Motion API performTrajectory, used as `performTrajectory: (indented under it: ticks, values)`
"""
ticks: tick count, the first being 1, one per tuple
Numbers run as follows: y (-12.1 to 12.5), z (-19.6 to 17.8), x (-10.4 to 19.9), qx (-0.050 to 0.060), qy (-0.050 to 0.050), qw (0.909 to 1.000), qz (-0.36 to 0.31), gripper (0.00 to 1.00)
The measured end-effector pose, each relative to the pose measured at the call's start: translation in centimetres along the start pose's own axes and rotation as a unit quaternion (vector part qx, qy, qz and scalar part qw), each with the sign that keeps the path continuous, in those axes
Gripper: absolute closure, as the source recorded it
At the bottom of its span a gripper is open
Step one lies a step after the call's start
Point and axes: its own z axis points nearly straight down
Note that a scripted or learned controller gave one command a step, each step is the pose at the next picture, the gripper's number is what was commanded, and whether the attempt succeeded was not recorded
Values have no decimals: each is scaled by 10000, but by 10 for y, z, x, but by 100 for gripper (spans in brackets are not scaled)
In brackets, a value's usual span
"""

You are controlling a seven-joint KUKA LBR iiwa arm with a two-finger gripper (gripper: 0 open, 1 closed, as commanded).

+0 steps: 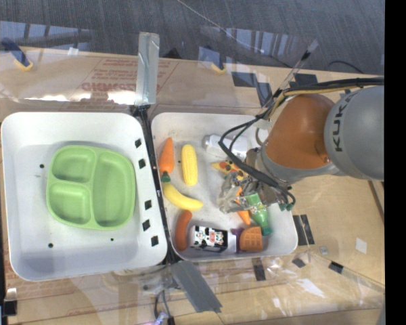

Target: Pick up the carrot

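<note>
**Tool low in the right bin, carrot apart**

Your carrot (166, 157) lies along the right bin's (210, 122) left wall, just left of the corn cob (189, 164). Your tool (238, 189) sits right of the corn amid clutter; whether it is wide or narrow you cannot tell.

One fixed camera above the bench (74, 80), slanting down on both white bins (13, 181)

Robot lab – taped bench (74, 80), KUKA arm (355, 131)

Bench (68, 80) (brown, taped) bears two white bins (20, 202) side by side
</note>
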Motion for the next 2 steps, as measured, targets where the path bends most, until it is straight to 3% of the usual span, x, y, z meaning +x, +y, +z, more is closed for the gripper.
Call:
performTrajectory:
  ticks: [1, 2]
  values:
    - [40, -79, -7, 6, -22, 9999, -163, 100]
    - [76, -130, -7, 1, -7, 9672, -2539, 100]
